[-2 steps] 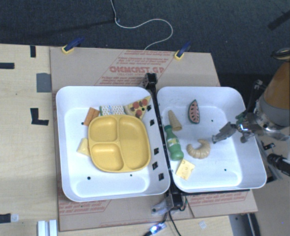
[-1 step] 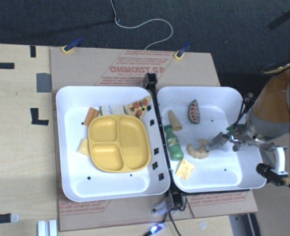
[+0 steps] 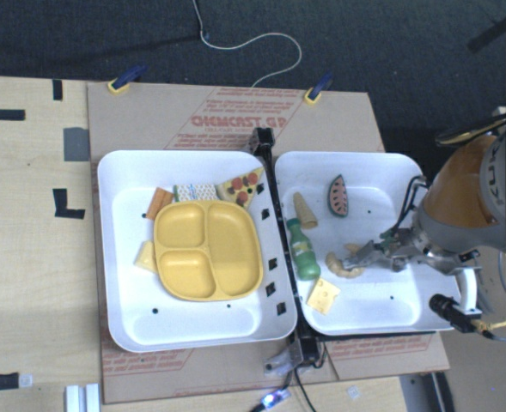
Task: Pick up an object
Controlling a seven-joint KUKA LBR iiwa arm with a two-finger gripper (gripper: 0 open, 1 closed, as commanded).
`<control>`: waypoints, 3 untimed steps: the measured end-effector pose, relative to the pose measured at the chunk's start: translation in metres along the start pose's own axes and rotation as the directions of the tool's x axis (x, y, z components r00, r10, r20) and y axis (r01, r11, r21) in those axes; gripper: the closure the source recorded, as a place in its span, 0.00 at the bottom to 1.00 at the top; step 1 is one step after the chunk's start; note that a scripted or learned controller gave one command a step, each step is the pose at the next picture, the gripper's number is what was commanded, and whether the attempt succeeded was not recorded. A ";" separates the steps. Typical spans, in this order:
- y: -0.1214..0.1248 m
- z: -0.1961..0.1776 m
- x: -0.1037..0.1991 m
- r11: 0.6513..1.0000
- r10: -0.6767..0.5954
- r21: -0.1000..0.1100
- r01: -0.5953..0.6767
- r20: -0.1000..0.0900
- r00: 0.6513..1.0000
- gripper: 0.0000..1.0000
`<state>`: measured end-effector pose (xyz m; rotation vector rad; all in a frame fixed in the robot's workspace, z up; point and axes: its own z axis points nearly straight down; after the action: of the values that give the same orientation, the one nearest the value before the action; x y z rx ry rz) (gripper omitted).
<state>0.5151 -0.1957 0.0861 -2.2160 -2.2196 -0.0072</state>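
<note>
Near edge, 6 o'clock: front rim of the right bin (image 3: 364, 329); a yellow cheese wedge (image 3: 323, 297) lies just inside it at the bin's 7 o'clock.

Mid depth, right bin: the end effector (image 3: 366, 256) reaches in from 3 o'clock, its tip low over a pale tan curved piece (image 3: 347, 266), the likeliest pick. Whether it touches the piece, and how far it is open, I cannot tell; nothing is seen between its fingers. A green bottle (image 3: 302, 249) lies along the bin's 9 o'clock wall.

Risk: the tan piece is low and flat, so a close may skid over it or nudge it toward the bottle; a descent too deep would press on the bin floor.

Mid depth, left bin (image 3: 115, 256): a yellow divided plate (image 3: 208, 249) at centre, covering part of the small items at its 12 and 9 o'clock.

Far, right bin: a cone-shaped piece (image 3: 304, 209) at 11 o'clock and a watermelon slice (image 3: 337, 195) at 12 o'clock.
</note>
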 end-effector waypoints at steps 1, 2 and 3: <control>0.004 -0.017 0.000 1.000 -0.002 -0.011 0.002 0.002 1.000 1.00; 0.002 -0.080 0.001 1.000 0.000 -0.003 0.000 0.008 1.000 1.00; 0.002 -0.132 0.001 1.000 0.000 -0.004 0.000 0.008 1.000 1.00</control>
<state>0.5176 -0.1952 0.2186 -2.2217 -2.2260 -0.0022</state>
